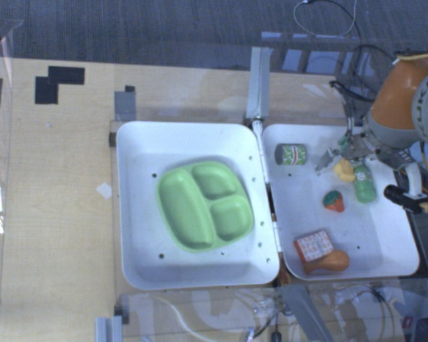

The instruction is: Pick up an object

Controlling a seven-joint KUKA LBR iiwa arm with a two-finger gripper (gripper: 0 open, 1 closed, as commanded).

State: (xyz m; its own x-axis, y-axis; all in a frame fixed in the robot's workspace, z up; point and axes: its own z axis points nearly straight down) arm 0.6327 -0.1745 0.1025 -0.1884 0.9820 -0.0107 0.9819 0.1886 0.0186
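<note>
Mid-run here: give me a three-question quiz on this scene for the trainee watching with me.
1. True or false: the green divided tray lies in the right bin.
2. Which item lies closest to the gripper?
A. the green-labelled can
B. the yellow toy
C. the small box
3. Fill in: the strawberry lies in the ____ bin.

Key
1. False: it lies in the left bin.
2. B: the yellow toy sits right beside the gripper, next to the green bottle.
3. right
</note>
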